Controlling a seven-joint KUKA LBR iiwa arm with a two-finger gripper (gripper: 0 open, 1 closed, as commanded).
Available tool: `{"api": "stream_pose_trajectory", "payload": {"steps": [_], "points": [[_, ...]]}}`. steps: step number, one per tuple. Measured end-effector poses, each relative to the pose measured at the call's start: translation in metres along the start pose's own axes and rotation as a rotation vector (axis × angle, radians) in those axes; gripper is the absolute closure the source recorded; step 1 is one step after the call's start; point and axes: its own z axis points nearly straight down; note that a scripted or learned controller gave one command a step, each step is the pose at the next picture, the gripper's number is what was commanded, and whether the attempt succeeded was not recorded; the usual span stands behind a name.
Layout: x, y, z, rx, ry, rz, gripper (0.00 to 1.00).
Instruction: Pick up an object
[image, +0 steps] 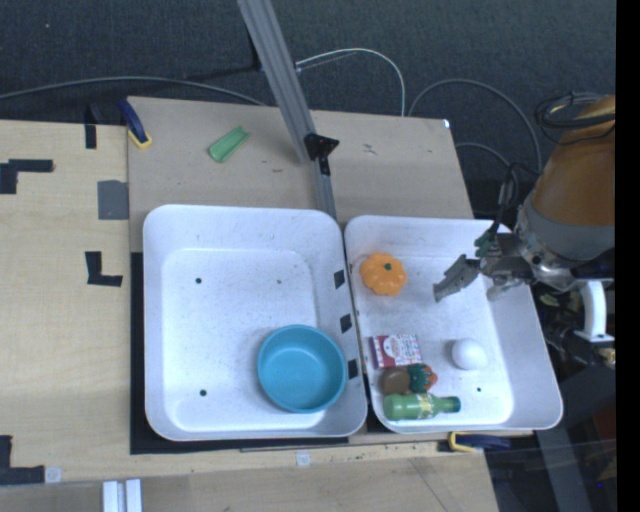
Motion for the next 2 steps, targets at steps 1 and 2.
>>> {"api": "stream_pose_trajectory", "payload": {"steps": [1, 2], "points": [[0.001, 0.003, 0.044, 0.001, 0.000, 0.000, 0.00], [-0.003, 0.009, 0.092, 0.001, 0.000, 0.000, 0.00]]}}
